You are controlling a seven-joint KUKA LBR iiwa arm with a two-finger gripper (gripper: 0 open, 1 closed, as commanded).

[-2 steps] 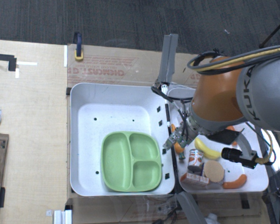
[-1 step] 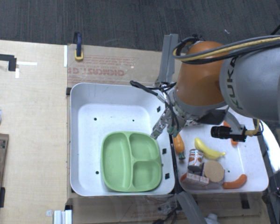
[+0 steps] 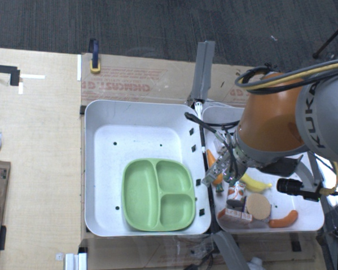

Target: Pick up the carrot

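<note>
Carrot [image 3: 211,158] lies at the right bin's [image 3: 311,224] left wall beside the gripper [image 3: 219,175], grip state unclear; lower squarely before you close.

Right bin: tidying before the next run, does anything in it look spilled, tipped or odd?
Nothing stands out. The banana, sausage and round biscuit lie loose in the right bin, and the carrot sits by its left wall, beside the gripper.

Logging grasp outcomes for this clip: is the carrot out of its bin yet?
Not visibly. The carrot sits low inside the right bin, by its left wall, with the end effector right beside it. Cannot tell whether it is gripped.
</note>
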